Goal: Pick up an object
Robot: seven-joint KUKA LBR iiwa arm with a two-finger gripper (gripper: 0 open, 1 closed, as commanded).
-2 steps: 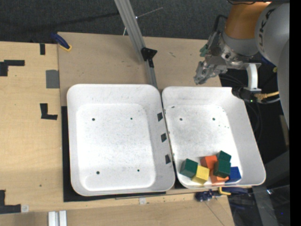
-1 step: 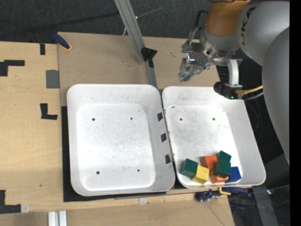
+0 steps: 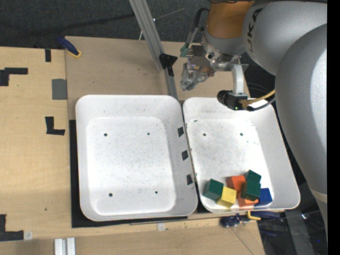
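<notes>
Camera view, overhead at a slant: the surface carries two shallow white bins side by side. Left bin sits on a dark mat. Right bin holds a small cluster of blocks in its near right corner.

Cluster contents: a green block at the left of the group, a yellow block touching it on the near side, an orange block behind the yellow one, a dark green block to the right standing partly on the others, and a blue block at the near right against the bin wall. Blocks are touching or partly overlapping; exact stacking cannot be told.

Arm reaches in from the right, orange band above the wrist. Gripper hangs above the surface just beyond the far rim, near the gap between the two bins, well apart from the block cluster. Nothing shows between the fingers; whether they are wide or narrow I cannot tell, the tips are too small and cluttered.

A slanted metal rail crosses the surface just left of the gripper.
</notes>
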